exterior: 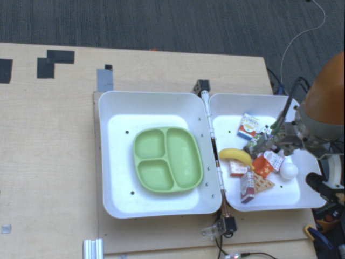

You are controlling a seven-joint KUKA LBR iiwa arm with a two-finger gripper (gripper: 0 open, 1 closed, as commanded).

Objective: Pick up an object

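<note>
The gripper point(264, 142) hangs low over the middle of the right bin point(259, 198), well inside its walls; whether its fingers are released or clenched I cannot tell, as they blur into the clutter. Crowded beneath and beside it lie a banana point(235, 155), a white ball point(289, 170), an orange packet point(262, 166), a small carton point(249, 125) and a dark wrapped bar point(247, 188). The left bin point(116, 198) holds a green divided tray point(167, 159), with bare floor around it. Pale table point(48, 161) stretches leftward.
</note>
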